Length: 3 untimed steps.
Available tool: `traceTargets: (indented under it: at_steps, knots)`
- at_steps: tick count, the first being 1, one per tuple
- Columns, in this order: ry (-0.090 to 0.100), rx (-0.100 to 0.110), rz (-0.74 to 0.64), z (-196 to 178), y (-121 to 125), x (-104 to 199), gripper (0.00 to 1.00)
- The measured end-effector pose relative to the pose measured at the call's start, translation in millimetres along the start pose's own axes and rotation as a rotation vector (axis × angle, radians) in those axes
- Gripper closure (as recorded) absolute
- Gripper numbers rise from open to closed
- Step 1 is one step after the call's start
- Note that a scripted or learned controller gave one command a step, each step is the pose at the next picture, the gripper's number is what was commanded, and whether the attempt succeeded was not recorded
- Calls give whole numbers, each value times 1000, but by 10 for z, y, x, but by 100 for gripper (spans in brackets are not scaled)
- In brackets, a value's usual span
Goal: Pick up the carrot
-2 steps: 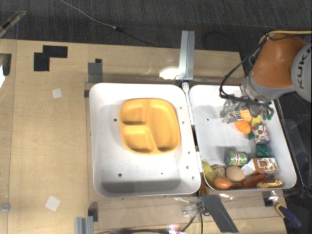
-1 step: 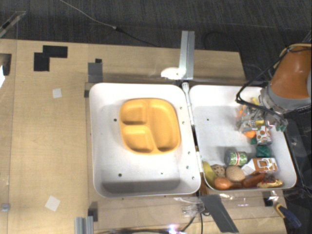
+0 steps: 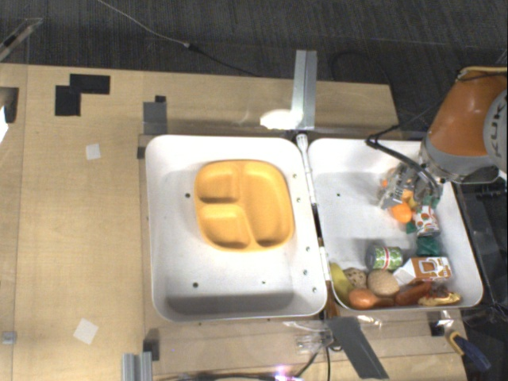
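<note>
In the right bin (image 3: 349,173), an orange piece that looks like the carrot (image 3: 401,211) lies near the right wall. My gripper (image 3: 409,187) hangs directly over its upper end, low in the bin, and dark gripper parts cover part of it. The grey arm with its orange band (image 3: 468,121) reaches in from the upper right. I cannot make out whether the carrot is touched or merely under the gripper.
Just right of the carrot stand a red-white can (image 3: 427,221) and a green packet (image 3: 429,244). A green can (image 3: 386,257), a carton (image 3: 433,268) and several foods (image 3: 381,286) crowd the bin's near edge. The left bin (image 3: 171,276) holds a yellow divided tray (image 3: 242,203).
</note>
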State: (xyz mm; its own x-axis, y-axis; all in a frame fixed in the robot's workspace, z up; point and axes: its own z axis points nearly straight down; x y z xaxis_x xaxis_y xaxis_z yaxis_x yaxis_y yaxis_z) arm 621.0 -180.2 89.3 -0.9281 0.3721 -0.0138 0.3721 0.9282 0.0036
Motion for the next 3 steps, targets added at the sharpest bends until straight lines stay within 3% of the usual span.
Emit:
traceTargets:
  at_steps: [1, 2, 3]
  knots:
    - [1, 0, 393, -6, 191, 275, 100]
    - [-3, -2, 623, -32, 234, 992, 100]
    - [4, 5, 697, -171, -550, 654, 100]
